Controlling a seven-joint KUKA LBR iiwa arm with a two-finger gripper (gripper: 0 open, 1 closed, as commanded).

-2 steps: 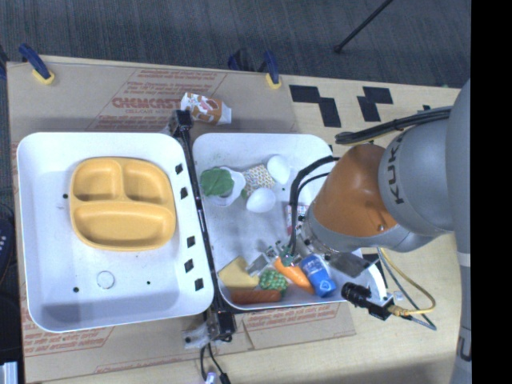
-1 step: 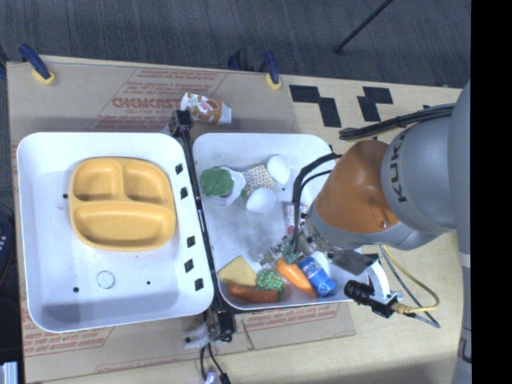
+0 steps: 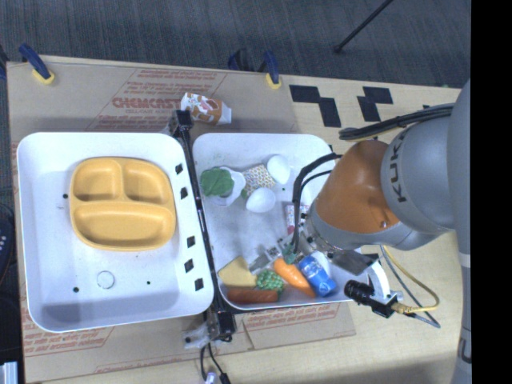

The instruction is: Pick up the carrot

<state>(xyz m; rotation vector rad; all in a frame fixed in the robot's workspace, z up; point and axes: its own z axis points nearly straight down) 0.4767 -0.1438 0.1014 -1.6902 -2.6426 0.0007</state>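
The orange carrot (image 3: pixel 293 276) lies near the front edge of the right bin (image 3: pixel 232 146), between a small green item (image 3: pixel 268 279) and a blue bottle (image 3: pixel 318 277). My gripper (image 3: pixel 282 252) hangs low over the bin just behind the carrot, close above it. The grey arm with its orange band (image 3: pixel 352 194) covers the bin's right side and hides much of the gripper. Nothing shows as lifted; the carrot rests on the bin floor.
A yellow cheese wedge (image 3: pixel 235 272) and a reddish sausage (image 3: pixel 253 295) crowd the front corner beside the carrot. Two white eggs (image 3: pixel 278 169) (image 3: pixel 260 201) and a green leafy piece (image 3: pixel 216 182) lie further back. The left bin (image 3: pixel 48 294) holds a yellow divided plate (image 3: pixel 122 201).
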